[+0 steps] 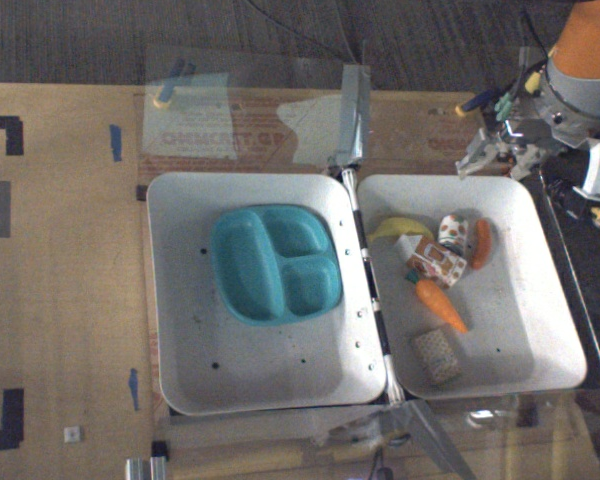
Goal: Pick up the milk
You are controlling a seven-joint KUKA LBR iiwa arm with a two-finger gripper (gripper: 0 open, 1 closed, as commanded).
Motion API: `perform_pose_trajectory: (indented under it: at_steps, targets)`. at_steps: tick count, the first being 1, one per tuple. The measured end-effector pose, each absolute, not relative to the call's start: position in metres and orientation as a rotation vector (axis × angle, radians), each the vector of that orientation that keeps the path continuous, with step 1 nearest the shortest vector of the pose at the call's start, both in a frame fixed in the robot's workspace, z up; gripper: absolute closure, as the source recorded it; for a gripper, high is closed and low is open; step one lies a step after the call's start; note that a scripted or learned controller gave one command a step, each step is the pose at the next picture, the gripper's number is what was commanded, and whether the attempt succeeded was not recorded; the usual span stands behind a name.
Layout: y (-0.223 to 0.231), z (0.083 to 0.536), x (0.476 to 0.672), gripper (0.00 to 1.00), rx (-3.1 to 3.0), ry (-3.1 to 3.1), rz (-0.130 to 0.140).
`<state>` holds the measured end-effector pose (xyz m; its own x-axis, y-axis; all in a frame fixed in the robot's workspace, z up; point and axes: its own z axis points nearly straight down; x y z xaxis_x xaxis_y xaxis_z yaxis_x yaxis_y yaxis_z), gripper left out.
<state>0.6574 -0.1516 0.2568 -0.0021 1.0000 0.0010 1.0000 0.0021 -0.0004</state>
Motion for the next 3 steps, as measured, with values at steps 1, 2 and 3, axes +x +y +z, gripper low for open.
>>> perform_pose_trajectory:
  at_steps: [1, 2, 3]
  targets:
    - [-0.133, 0.197, 0.616, 0.0, -1.699, -2.642, -0.001]
    - [-0.155, 0.125, 0.621, 0.0, -1.585, -2.746, -0.017]
    - [-0.13, 0.114, 0.601, 0.0, -1.656, -2.719, -0.024]
